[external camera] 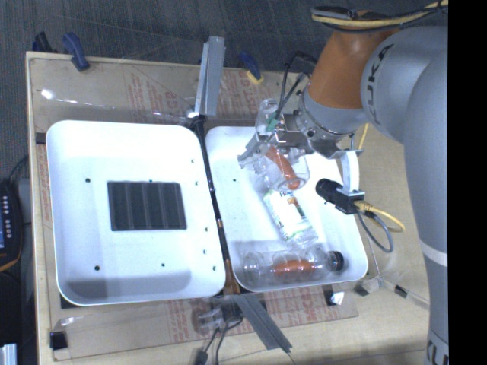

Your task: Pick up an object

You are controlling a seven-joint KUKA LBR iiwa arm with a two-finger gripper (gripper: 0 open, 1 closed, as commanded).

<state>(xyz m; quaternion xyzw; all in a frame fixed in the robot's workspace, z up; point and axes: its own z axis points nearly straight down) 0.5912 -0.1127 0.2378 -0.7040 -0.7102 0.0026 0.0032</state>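
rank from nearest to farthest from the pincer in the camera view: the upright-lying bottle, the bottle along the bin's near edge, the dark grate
Measured from the pincer:
1. Labelled bottle, mid right bin, just below it.
2. Bottle with black cap, along that bin's near edge.
3. Dark grate, in the left bin.

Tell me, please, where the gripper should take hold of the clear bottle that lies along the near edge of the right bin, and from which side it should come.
Probably best at the middle of the clear bottle, coming straight down from above. It lies flat on its side along the near wall of the right bin, dark cap to the view's right, so fingers closing across its width should fit. The near wall looks close, so one finger may have little room.
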